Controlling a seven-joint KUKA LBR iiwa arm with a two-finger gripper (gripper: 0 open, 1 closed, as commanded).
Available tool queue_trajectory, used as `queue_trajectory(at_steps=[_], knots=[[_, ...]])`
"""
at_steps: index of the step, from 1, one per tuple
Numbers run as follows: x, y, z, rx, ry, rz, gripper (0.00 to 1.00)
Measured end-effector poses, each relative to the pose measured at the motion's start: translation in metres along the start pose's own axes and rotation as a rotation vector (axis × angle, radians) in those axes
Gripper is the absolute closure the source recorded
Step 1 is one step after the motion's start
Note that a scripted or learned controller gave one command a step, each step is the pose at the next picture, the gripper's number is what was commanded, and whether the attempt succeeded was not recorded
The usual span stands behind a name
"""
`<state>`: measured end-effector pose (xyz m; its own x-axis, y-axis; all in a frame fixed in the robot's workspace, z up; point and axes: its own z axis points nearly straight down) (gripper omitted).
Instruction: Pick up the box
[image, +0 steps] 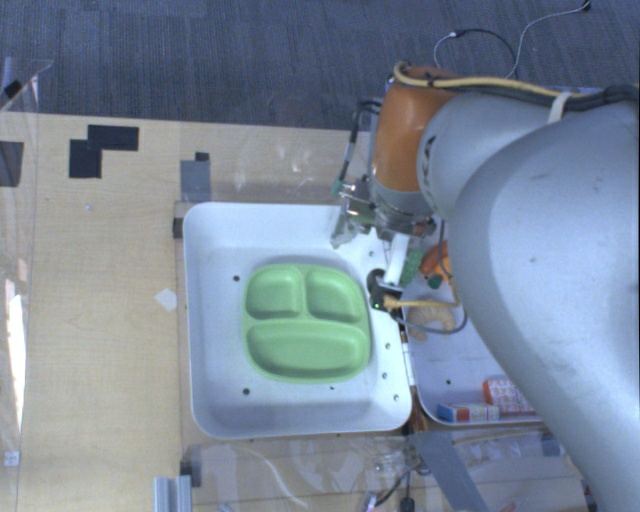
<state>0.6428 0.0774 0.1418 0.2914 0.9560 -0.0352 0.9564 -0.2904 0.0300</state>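
The box (468, 411) is small and white with red and blue print. It lies flat by the near rim of the right bin (432, 398), partly under the arm's bulk. My gripper (368, 228) hangs below the orange band, over the far edge of the seam between the two bins. It is well away from the box, toward the far side. The big grey arm (540, 260) covers most of the right bin.
A green divided plate (305, 323) lies in the middle of the left bin (215, 300). In the right bin an orange and green item (437, 264), a tan item (432, 314) and a reddish packet (506, 391) show beside the arm.
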Motion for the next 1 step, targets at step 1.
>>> queue_trajectory(at_steps=[1], knots=[[0.0183, -0.0178, -0.0453, 0.027, 0.037, 0.049, 1.0]])
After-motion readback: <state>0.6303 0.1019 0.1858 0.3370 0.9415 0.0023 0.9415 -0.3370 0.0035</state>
